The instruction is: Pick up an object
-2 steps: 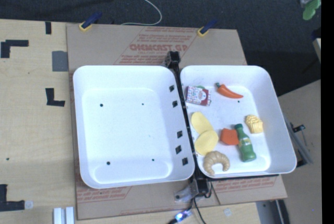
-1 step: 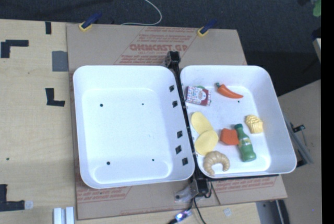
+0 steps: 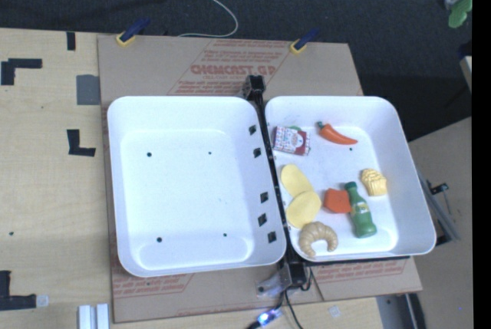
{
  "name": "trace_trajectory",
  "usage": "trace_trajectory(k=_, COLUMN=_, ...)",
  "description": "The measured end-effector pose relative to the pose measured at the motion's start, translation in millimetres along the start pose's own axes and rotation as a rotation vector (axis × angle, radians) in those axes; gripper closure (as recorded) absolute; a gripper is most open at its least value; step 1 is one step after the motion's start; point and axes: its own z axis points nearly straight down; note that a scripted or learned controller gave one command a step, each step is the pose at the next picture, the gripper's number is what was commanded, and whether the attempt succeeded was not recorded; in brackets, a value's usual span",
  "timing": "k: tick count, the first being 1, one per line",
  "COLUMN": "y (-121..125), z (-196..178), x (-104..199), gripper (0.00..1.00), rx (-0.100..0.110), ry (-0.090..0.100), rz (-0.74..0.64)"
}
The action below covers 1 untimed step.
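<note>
White plastic, two shallow bins side by side on a brown cardboard sheet (image 3: 230, 67) with red print, which lies on a pale wooden bench (image 3: 46, 166).

Left bin (image 3: 126, 189): four small dark dots on its floor.

Right bin (image 3: 406, 166): all candidate objects lie here.
- red-and-white sauce packet (image 3: 290, 139), far end, just beside the divider between the bins
- orange-red chili pepper (image 3: 336, 135) with a green stem, far end, near the packet but apart from it
- yellow corn piece (image 3: 374, 182), toward the right wall
- two pale yellow oval slices (image 3: 295, 180) (image 3: 304, 208), overlapping, close to the divider
- orange-red chunk (image 3: 337, 201), touching the green bottle (image 3: 360, 211), which lies flat with its cap pointing to the far end
- tan croissant (image 3: 317, 237), near edge, just below the lower slice

Two yellow-and-blue clamps (image 3: 132, 31) (image 3: 304, 40) sit at the cardboard's far corners. A black cable (image 3: 219, 1) trails over the dark cloth behind.

Pincer state: cannot tell.
</note>
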Motion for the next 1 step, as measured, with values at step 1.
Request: trace_trajectory(k=1, y=10.1, z=0.5, x=-25.3, gripper=1.0, rx=-0.001, ry=-0.002, rz=0.002)
